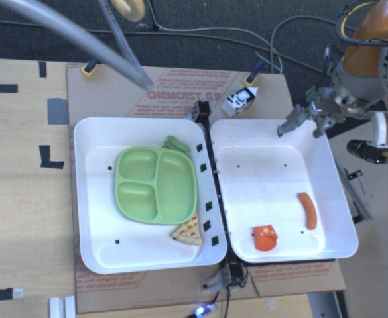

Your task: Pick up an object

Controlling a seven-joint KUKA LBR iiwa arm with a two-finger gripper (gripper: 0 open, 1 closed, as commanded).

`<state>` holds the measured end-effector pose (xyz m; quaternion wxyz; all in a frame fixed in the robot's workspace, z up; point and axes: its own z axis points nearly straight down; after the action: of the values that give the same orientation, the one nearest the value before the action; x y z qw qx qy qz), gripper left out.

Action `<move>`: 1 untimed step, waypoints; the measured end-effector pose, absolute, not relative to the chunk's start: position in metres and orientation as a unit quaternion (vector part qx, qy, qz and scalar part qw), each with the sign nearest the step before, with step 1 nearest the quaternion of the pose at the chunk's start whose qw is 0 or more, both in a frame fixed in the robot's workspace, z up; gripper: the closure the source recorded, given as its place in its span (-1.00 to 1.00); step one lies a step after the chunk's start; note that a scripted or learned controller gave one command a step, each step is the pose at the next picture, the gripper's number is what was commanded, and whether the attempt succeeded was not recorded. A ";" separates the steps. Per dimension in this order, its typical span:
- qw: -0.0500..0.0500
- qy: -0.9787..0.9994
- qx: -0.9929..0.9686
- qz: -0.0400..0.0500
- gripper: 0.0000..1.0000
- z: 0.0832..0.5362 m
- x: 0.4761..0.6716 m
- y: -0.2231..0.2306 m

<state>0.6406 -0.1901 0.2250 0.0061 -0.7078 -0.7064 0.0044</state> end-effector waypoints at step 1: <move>0.000 -0.708 -0.707 0.001 -1.00 0.234 0.643 -0.190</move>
<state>0.6434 -0.1896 0.2338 0.0003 -0.7066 -0.7076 0.0006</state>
